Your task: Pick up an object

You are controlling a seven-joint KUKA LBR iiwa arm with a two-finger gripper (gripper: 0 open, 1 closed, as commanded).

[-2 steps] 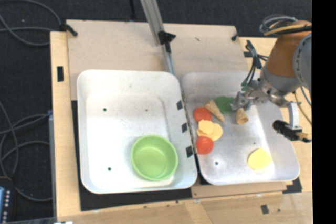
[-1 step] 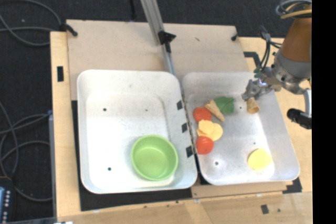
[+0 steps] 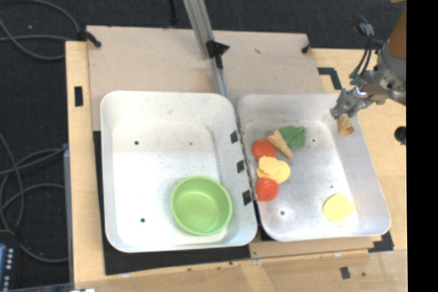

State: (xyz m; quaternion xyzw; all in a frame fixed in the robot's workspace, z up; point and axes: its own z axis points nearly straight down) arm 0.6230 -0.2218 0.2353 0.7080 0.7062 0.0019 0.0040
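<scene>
Two white bins (image 3: 171, 106) — tool (image 3: 345, 121) over right bin's rim, clamped on a tan object (image 3: 346, 125).

I am reaching in from the right, far side of the scene, my arm (image 3: 393, 72) angling leftward and slightly down. My gripper (image 3: 344, 116) is hanging low at its end, perhaps tilted a little; the view is too coarse to say more.

two bins (image 3: 123, 147) (one green bowl (image 3: 201, 206))
</scene>
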